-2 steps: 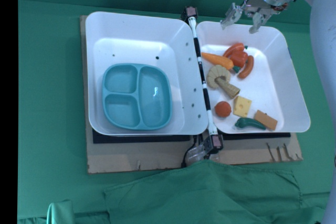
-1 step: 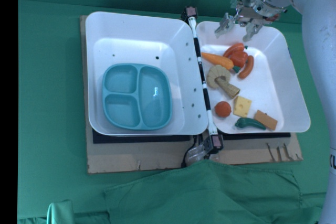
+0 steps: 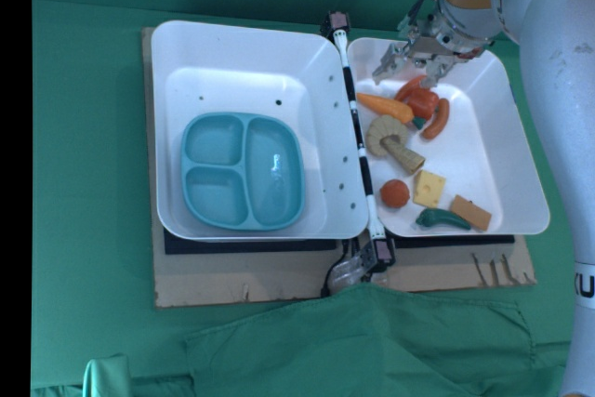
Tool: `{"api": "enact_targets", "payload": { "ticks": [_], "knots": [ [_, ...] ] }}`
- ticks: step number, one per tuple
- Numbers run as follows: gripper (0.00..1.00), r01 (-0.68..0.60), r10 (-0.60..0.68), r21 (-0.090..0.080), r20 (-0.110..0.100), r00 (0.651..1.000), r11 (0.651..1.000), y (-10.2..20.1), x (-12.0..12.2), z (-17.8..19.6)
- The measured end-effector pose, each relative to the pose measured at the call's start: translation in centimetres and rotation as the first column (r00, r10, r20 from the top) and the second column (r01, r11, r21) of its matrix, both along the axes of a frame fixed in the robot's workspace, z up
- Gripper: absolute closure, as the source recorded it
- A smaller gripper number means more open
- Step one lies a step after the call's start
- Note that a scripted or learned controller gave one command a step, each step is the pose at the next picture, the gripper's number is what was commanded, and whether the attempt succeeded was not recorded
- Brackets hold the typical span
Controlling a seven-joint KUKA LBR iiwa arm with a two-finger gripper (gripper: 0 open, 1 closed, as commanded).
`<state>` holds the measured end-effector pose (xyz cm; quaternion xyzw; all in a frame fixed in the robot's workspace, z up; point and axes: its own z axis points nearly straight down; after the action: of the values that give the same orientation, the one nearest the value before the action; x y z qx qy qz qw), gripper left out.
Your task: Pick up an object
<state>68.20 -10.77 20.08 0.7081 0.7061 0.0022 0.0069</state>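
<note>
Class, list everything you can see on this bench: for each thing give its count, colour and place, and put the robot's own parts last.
bins: two, white, side by side on the bench
divided plate: one, teal, left bin
carrot: one, orange, right bin, far side
red pepper: one, red, beside the carrot
sausage: one, red-orange, right of the pepper
mushroom: one, tan, bin's middle
tomato: one, red-orange, near side
cheese wedge: one, yellow, near side
green pepper: one, green, near edge
brown block: one, orange-brown, near edge
cloth: green, covering the bench
arm: one, grey with orange band, from the right
gripper: one, above the red pepper

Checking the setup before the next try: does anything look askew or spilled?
Nothing stands out. The toy foods, carrot and mushroom included, lie inside the right bin; the teal plate sits flat in the left bin.
</note>
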Motion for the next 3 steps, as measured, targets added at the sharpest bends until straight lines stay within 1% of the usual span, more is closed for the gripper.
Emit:
{"api": "enact_targets", "payload": {
  "ticks": [1, 2, 3],
  "knots": [
    [0.0, -0.001, 0.001, 0.0, 0.013, 1.0, 1.0, -0.1, 0.4, 0.3],
    [1.0, 0.001, -0.001, -0.003, 0.018, 1.0, 1.0, -0.2, 0.5, 1.5],
    [1.0, -0.001, 0.001, 0.004, -0.003, 1.0, 1.0, -0.3, 1.1, 6.2]
  ]
}}
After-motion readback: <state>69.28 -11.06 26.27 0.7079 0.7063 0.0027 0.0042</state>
